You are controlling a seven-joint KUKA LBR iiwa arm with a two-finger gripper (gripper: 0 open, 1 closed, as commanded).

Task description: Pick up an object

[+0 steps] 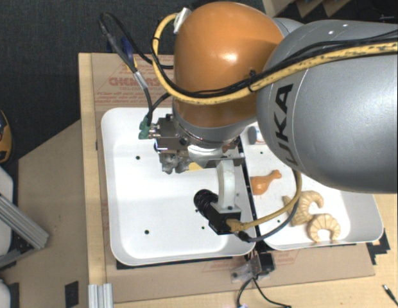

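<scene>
Overhead, the arm [302, 88] is seen at one o'clock, its gripper [176, 162] lowered into the left bin [131, 191]; whether the claw is spread cannot be told. Croissants [318, 217] at four o'clock and a drumstick [266, 181] lie in the right bin [359, 220].

Bright overhead light, glare on the orange band [221, 50], sharp focus.

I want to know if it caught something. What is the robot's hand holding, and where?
Cannot be told: the arm's orange band covers the hand over the left bin.
</scene>
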